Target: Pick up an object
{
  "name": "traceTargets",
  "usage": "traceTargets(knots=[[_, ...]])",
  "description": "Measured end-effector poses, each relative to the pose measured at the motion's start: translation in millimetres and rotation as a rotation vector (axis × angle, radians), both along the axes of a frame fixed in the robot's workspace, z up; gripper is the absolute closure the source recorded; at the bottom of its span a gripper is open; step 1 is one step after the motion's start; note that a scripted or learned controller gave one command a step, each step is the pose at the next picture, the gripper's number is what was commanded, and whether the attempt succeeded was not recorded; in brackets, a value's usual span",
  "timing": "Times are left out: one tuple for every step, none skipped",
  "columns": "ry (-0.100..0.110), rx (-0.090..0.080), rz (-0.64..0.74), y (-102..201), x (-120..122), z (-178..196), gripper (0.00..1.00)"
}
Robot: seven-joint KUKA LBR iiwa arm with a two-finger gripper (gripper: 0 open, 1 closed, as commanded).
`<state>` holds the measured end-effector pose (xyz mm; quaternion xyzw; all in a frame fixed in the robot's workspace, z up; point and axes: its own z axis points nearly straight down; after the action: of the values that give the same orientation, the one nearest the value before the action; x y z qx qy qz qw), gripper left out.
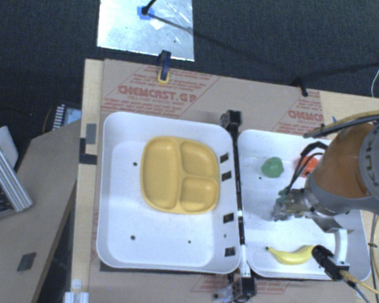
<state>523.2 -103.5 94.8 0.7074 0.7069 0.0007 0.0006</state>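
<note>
the tool (284, 208) hung low over the middle of the right bin (256, 187), on the grey arm (354, 170) reaching in from the right. whether it was open or closed could not be told. a green object (272, 166) lay just above and left of it, apart from it. a banana (293, 255) lay below it near the bin's front edge. the left bin (115, 194) held a yellow divided tray (179, 174).
</note>
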Motion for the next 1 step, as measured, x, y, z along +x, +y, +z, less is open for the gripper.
traceTargets(knots=[[-0.003,-0.001,-0.001,-6.0,-1.1,44.6,1.00]])
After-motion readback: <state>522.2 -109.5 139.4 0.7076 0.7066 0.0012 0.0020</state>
